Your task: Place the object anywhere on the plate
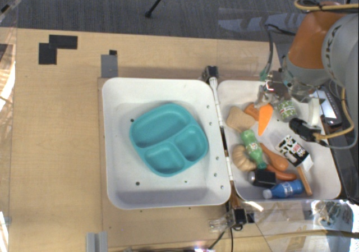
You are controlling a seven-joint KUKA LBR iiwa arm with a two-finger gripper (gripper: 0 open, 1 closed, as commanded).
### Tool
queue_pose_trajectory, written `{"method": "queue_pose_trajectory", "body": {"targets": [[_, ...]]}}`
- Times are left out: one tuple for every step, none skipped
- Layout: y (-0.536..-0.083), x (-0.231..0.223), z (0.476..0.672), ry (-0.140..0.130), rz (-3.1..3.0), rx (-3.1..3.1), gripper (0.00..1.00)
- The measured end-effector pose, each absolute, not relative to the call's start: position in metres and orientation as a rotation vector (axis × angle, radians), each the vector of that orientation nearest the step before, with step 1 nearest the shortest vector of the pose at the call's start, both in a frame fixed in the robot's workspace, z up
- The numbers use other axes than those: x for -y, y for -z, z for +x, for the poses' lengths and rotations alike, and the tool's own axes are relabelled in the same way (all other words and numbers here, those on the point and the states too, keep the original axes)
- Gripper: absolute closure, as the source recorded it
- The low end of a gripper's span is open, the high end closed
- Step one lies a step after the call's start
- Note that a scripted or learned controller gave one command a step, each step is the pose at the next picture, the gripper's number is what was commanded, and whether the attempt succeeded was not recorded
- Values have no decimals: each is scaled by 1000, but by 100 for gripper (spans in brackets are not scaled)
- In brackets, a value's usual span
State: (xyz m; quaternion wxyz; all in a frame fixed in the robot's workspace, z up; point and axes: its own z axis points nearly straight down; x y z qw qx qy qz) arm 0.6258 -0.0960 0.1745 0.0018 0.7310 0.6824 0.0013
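Two white bins sit side by side on the counter [61, 150]: the left bin [112, 133] carries a teal plate [168, 138] with three compartments, all bare, and the right bin [331, 181] is crowded with toy items. The claw [275, 89] hangs over the far corner of the right bin, just above a carrot [264, 120] and beside a small green piece [287, 110]; whether it is open, closed or gripping anything I cannot tell, since the wrist hides that part. No item is on the plate, so the task's object is most likely one of those in the right bin, and the carrot, lying nearest the claw, looks the probable target, though that is a guess. Other pieces crowd near it: a tan bread-like block [240, 118], a green bottle [254, 152], a blue bottle [286, 189] and a black-and-white carton [293, 150]. The step in hand appears to be the pick, not yet the carry. Next, a secure hold on one item is needed without snagging its neighbours, then a lift clear of the wall between the bins, a move leftward, and a release over any compartment of the plate.
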Motion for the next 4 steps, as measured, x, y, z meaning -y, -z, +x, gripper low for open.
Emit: {"method": "queue_pose_trajectory", "body": {"targets": [[-197, 23, 662, -13, 2228, -2209, 100], [-185, -52, 645, -6, 2180, -2265, 100], [-185, -105, 597, -4, 2217, -2230, 100], [-185, -101, 598, -2, 2221, -2221, 0]]}}
